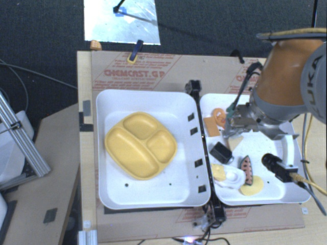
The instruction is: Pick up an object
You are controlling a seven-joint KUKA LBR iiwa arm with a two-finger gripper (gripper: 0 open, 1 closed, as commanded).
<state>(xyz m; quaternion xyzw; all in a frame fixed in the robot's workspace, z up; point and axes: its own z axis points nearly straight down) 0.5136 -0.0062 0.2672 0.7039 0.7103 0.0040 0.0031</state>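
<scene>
The right bin holds several small things. An orange ring lies at its back left, touching a tan-orange block. A black block sits nearer the front. Along the front lie a yellow and white piece, a dark red slice with seeds and a pale yellow disc. My gripper hangs low over the bin's left half, just right of the ring and the tan-orange block. A tan wedge shows just below it. No thing is visible between the fingers.
The left bin holds a yellow divided plate. A black divider with clips runs between the bins. The arm's bulky grey and orange body covers the right bin's back right.
</scene>
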